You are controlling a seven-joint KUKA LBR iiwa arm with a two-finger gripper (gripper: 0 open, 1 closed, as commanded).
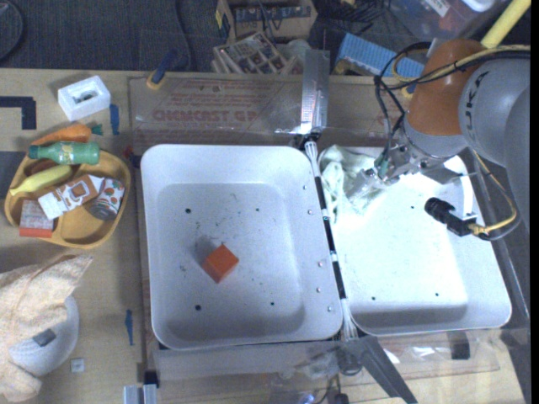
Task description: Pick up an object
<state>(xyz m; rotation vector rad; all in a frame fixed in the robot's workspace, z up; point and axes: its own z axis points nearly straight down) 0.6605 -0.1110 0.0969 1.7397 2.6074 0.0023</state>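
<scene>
Desk [101,82] cluttered, two white bins side by side, orange cube [221,263] sitting low in the left bin [168,175], well apart from the end effector [383,168] at the right bin's [438,310] far-left corner, grip unreadable.

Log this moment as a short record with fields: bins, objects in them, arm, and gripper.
left bin: shallow white bin holding one small orange cube, near its middle
right bin: shallow white bin with a crumpled pale white-green cloth at its far left corner
arm: grey arm with orange band, reaching in over the right bin
gripper: two-finger gripper low beside the cloth; finger state unclear
hold: none seen
</scene>
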